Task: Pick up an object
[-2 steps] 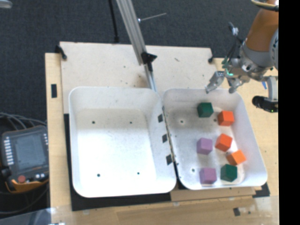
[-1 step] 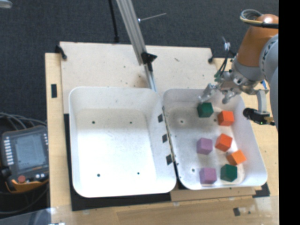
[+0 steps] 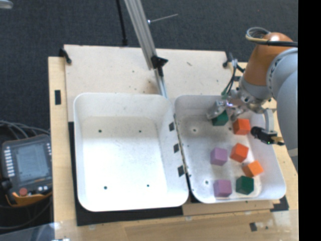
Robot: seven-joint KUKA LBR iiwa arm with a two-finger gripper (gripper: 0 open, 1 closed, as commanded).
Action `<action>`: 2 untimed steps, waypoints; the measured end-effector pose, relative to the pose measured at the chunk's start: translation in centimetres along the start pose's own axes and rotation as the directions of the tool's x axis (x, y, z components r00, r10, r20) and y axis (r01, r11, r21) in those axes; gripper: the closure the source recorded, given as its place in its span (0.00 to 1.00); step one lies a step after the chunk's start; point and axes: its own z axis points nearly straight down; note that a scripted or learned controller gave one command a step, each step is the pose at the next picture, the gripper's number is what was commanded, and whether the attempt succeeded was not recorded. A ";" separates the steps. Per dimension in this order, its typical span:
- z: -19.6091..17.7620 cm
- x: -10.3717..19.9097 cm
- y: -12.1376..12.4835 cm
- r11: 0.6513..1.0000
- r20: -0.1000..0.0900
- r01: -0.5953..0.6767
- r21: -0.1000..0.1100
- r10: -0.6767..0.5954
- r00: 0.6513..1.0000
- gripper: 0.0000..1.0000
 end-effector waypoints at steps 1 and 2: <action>0.0 -0.1 0.1 1.000 0.001 0.001 -0.004 -0.001 1.000 0.00; -1.2 -0.2 0.2 1.000 0.003 0.003 -0.007 -0.003 1.000 1.00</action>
